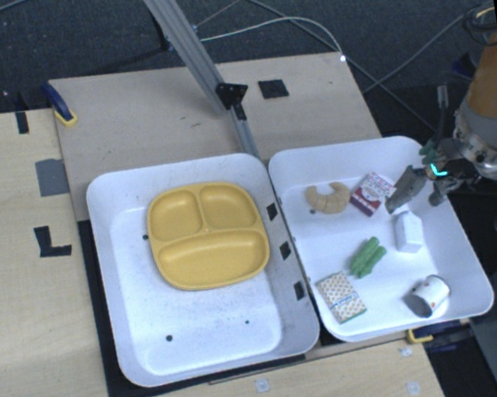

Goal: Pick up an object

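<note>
My gripper (421, 192) hangs over the right side of the right bin (461, 299), its two dark fingers spread apart and open with nothing between them. Just below it lies a small white block (408, 231). To its left sits a red and white packet (372, 192), and beyond that a tan croissant-shaped piece (328, 198). A green object (366, 257), a patterned card (341, 296) and a white cup (428, 295) on its side lie nearer the front of the same bin.
The left bin (142, 350) holds a yellow divided plate (207, 234). A grey metal pole (192, 48) slants in from the top to the bins' shared back edge. Cables run across the dark floor behind.
</note>
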Motion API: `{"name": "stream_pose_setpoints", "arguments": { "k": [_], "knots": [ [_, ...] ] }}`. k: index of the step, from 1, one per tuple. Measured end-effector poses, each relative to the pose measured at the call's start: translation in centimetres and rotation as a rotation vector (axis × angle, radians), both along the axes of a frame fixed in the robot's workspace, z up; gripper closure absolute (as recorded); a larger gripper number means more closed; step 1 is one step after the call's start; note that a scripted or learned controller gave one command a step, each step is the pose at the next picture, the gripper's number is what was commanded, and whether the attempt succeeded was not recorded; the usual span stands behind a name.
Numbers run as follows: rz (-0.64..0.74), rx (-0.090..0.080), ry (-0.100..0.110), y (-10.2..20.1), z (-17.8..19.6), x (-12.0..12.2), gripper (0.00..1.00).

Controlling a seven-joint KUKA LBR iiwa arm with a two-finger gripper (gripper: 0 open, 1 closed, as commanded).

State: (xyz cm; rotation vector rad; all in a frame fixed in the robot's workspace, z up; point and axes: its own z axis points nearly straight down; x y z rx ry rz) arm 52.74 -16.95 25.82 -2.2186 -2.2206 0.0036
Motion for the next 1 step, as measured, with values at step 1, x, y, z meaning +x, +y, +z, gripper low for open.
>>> {"name": "stream_pose_setpoints", "arguments": {
  "k": [1],
  "knots": [
    [0.0, 0.0, -0.002, 0.0, 0.08, 0.05, 0.0]
  ]
}}
